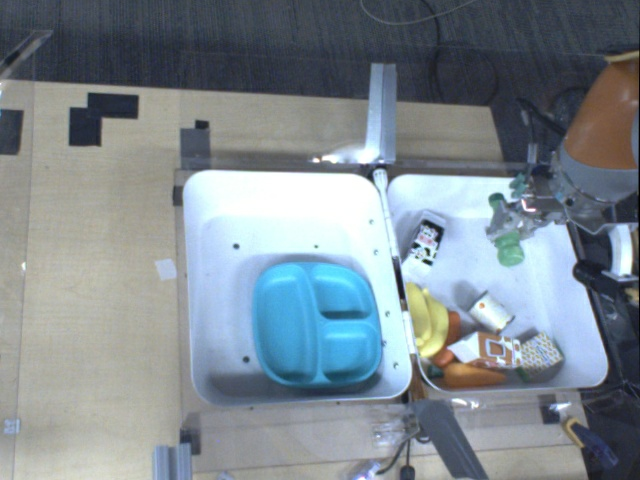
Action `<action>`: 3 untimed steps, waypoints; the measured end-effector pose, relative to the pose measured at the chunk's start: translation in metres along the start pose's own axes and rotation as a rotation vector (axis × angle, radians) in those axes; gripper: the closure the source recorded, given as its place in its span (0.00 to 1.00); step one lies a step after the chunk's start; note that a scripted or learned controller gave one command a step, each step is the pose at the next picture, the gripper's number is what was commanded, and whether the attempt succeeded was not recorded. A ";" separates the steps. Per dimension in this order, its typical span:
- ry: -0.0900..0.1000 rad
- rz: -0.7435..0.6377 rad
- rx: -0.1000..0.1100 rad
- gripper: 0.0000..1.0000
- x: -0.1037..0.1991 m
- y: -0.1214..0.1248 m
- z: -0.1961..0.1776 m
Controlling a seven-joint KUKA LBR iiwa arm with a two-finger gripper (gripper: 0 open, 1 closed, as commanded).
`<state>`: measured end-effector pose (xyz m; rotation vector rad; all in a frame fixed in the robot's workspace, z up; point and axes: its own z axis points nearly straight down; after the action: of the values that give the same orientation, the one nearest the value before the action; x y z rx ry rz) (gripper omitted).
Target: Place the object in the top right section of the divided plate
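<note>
The blue divided plate (318, 322) lies in the left bin (215, 228), with one long section on its left and two smaller ones on its right. My gripper (506, 230) hangs over the upper right part of the right bin (590, 363), far from the plate. Small green pieces (511, 252) show at its tip, and I cannot tell whether they are part of it or something held. Loose in the right bin are a black-and-white box (427, 240), a white cylinder (491, 312), a yellow banana (428, 323), an orange carrot (472, 374) and a patterned carton (512, 351).
A metal divider post (382, 118) stands between the bins at the back. The grey arm with its orange band (605, 123) enters from the right. Cables lie on the dark floor behind the bench.
</note>
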<state>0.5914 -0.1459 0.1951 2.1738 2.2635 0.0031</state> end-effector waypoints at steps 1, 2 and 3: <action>0.001 -0.153 0.000 1.00 0.058 0.008 0.009; 0.001 -0.153 0.000 0.00 0.058 0.008 0.009; 0.001 -0.367 0.001 0.00 0.114 0.025 0.000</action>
<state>0.6122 -0.0312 0.1947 1.7243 2.6233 0.0021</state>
